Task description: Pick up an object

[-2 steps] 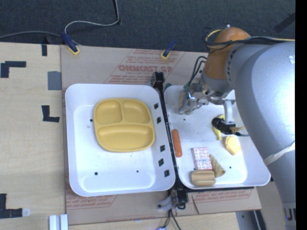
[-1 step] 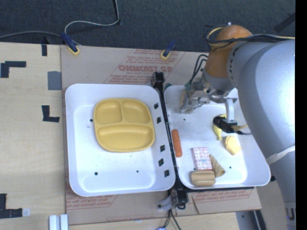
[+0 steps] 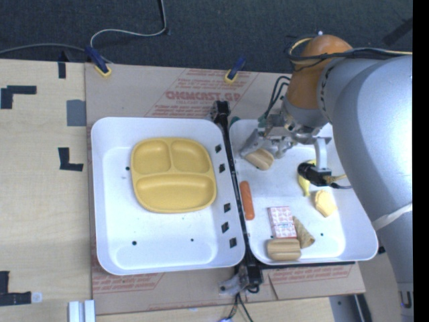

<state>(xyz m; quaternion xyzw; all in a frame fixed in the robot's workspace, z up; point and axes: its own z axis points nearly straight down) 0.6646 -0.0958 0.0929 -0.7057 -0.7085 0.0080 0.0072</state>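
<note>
- The pincer point(image 3: 263, 146) sits low at the right bin's point(image 3: 335, 250) eleven o'clock corner, fingers closed around a tan bread roll point(image 3: 259, 158).
- The grip looks shallow, at the roll's upper edge; lifting could let it slip.
- The bin wall is close, so a swing might snag there.
- Hot dog point(image 3: 247, 200) lies clear at six o'clock.

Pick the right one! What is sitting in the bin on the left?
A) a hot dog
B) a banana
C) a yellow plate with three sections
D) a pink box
C: the yellow plate with three sections lies in the left bin, while the food toys lie in the right bin.
</note>
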